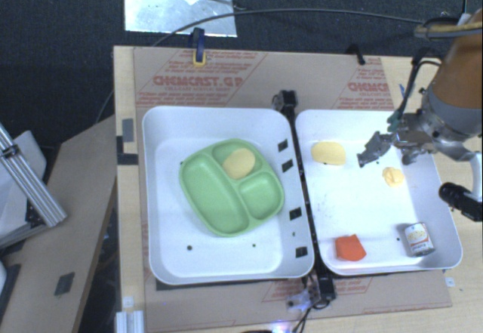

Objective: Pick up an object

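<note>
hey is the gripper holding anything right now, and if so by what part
Nothing is held. The gripper hangs over the right bin between two yellow pieces, with nothing between its fingers.

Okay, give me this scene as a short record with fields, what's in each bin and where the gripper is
left bin: holds a green divided plate with a yellow item in its upper compartment
right bin: holds a yellow piece near the upper left, a small yellow piece to its right, an orange block at the front, a small can at the front right
gripper: over the right bin, between the two yellow pieces, nothing seen held
arm: reaches in from the right
</note>
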`<state>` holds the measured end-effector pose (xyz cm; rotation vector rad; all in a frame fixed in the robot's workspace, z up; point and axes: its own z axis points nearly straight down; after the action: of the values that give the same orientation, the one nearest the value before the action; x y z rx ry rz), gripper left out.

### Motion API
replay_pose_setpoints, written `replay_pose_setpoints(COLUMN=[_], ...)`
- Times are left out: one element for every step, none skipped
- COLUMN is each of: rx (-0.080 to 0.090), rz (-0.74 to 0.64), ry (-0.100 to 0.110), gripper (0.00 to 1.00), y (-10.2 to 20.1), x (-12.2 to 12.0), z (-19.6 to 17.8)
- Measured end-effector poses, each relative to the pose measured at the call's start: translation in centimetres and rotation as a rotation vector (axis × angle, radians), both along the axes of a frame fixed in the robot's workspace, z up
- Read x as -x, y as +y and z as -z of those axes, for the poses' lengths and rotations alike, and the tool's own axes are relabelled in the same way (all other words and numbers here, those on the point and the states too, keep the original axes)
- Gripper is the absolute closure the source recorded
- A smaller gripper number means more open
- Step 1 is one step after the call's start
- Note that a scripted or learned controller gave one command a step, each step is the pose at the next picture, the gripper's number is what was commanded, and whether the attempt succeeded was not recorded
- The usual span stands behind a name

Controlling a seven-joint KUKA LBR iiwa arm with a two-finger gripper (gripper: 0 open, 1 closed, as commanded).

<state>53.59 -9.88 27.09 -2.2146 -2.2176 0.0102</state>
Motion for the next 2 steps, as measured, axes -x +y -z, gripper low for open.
replay_pose_setpoints(rx=[0.001,0.000], rz=[-0.002,0.000], ry=[-0.012,-0.008], gripper=[0.00,0.00], y=[0.0,0.4], x=[-0.2,-0.4], z=[-0.6,3.6])
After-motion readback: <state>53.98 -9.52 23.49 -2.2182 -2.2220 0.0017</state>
